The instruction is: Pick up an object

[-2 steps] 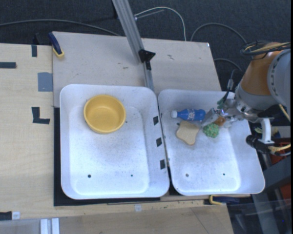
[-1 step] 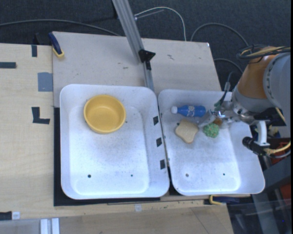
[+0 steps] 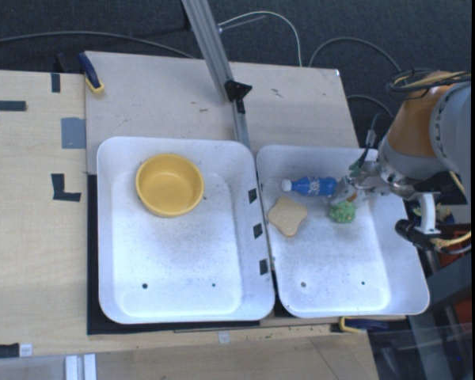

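Two shallow white plastic bins sit side by side on the bench. The left bin [image 3: 119, 283] holds a round yellow bowl [image 3: 170, 184], upright, in its far half. In the right bin [image 3: 332, 291], a tan slice-shaped piece of toy bread [image 3: 288, 215] lies near the left wall. Beyond it lies a small blue bottle with a white cap [image 3: 309, 186], on its side. The gripper [image 3: 353, 190] stands just above a green lumpy object [image 3: 342, 211]; its state cannot be told.
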Robot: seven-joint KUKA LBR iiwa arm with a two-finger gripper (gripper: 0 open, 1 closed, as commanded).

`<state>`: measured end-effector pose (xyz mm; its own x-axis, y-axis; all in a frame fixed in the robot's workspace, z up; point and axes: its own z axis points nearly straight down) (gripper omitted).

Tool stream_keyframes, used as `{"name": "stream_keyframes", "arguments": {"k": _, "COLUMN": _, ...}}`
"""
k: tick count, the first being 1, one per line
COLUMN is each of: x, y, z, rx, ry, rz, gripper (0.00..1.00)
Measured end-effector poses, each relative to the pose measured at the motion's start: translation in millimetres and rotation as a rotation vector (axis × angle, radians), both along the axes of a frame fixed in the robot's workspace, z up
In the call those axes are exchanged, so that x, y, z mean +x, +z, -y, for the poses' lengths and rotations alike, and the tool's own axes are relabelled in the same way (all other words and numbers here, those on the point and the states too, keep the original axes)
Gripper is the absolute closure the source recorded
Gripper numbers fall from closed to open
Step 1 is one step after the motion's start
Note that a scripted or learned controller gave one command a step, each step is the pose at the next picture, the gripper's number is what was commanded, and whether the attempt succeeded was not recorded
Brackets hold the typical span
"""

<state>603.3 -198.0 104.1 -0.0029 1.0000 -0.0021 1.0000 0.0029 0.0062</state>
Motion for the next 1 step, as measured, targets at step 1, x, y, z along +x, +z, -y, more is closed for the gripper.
{"name": "stream_keyframes", "arguments": {"k": 1, "x": 0.8, "y": 63.5, "z": 1.6, "rx": 0.0, "ry": -0.002, "rz": -0.001, "gripper": 1.0}}
